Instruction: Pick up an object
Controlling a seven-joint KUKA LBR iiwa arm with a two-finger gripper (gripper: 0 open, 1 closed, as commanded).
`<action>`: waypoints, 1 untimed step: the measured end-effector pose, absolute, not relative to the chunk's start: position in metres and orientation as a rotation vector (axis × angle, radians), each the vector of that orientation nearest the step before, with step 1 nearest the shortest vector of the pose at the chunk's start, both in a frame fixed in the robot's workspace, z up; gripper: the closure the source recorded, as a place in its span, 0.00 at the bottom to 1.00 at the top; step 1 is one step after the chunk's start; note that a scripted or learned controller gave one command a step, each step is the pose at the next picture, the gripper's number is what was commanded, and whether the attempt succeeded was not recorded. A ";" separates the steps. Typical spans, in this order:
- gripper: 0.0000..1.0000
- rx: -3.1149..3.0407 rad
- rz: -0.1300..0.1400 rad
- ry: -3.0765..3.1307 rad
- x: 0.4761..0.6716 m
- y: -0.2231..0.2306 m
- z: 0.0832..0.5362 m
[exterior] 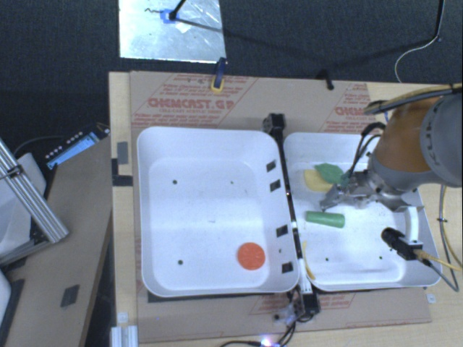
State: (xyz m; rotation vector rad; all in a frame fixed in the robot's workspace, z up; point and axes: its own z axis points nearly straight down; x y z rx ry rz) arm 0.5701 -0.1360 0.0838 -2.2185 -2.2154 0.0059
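From the camera view: tool (pixel 338 196) low in the right bin (pixel 362 266), finger spread impossible to tell, nothing visibly gripped. Green cylinder (pixel 325 219) just near of it, green piece (pixel 330 172) and yellow piece (pixel 315 180) just far; orange disc (pixel 251 256) well apart in the left bin (pixel 210 165). Likely to nudge the cylinder aside or close between crowded pieces. Fingertips blurred against the white floor; arm (pixel 412 150) cut off at right.

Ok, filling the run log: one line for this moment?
arm: over right bin | gripper: low, by green cylinder | grasp: unconfirmed | left bin: orange disc
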 end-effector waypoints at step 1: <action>0.00 -2.213 -0.004 -2.229 0.581 -0.093 0.084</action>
